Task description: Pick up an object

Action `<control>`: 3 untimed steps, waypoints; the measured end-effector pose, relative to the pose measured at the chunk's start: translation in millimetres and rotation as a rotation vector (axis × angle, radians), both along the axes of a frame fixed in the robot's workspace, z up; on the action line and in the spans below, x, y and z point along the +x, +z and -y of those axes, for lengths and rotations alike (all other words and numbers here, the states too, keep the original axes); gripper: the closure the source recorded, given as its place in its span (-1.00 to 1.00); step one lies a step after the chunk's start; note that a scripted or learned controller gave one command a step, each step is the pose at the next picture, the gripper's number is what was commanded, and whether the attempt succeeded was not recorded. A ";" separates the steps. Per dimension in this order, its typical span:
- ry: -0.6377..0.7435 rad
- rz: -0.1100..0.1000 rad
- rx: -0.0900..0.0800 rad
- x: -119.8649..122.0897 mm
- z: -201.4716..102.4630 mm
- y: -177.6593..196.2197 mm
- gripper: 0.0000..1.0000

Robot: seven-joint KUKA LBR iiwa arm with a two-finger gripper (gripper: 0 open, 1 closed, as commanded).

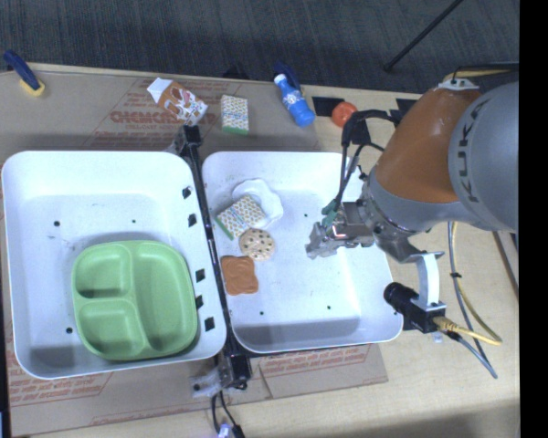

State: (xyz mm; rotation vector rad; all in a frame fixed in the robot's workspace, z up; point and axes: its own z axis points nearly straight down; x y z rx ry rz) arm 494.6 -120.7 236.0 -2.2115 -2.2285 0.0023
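Pincer (pixel 321 242) low over right bin (pixel 347 322), arm bent.

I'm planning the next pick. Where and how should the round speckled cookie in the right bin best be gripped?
Probably across its rim, coming straight down from above. The round speckled cookie lies flat on the right white bin's floor, so its edges are all a hand can close on. Its right side is free; a green-patterned packet touches it above and a brown toast-like slice lies just below.
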 end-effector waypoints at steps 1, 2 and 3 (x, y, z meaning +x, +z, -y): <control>-0.002 0.000 -0.001 -18.1 29.1 -14.0 1.00; -0.002 -0.002 0.001 -18.6 32.2 -19.0 1.00; -0.001 0.001 0.000 12.3 46.0 -6.6 1.00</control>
